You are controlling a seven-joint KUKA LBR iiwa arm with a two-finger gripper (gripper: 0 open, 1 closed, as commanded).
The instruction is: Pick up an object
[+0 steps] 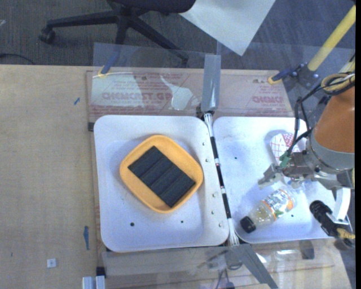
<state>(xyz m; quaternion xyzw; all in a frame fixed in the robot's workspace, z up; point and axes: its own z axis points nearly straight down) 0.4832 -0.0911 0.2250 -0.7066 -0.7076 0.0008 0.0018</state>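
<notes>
Though apart, bottle (269, 209) just below end effector (276, 174)

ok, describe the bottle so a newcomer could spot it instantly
Start at the right-hand white bin, the one the arm reaches into. Near its front edge, just below the gripper, lies a clear plastic bottle on its side, dark cap pointing front-left. Nothing else in that bin is see-through.

I read this as a robotics lab set up in an office room. My bench (39, 169) is plain wood carrying two white bins (113, 226) taped in place side by side, with a clear sheet along its far edge. Beyond that edge sits grey carpet (56, 11) and a black swivel chair base (121, 25).
</notes>
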